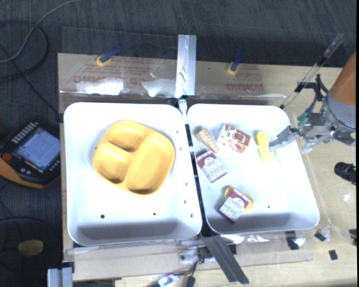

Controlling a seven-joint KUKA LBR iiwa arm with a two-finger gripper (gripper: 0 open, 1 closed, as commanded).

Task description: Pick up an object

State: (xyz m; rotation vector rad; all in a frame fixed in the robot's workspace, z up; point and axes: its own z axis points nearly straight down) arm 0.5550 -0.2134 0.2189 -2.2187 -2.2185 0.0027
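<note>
Arm [347, 94] cut off at right edge. Claw [285, 137] fingers too small to resolve. Packet [235, 204] print illegible.

You have a tan bench [323, 178] carrying two white bins side by side: the left bin [78, 220] at nine o'clock, the right bin [299, 214] at three o'clock, their inner edges touching.
</note>
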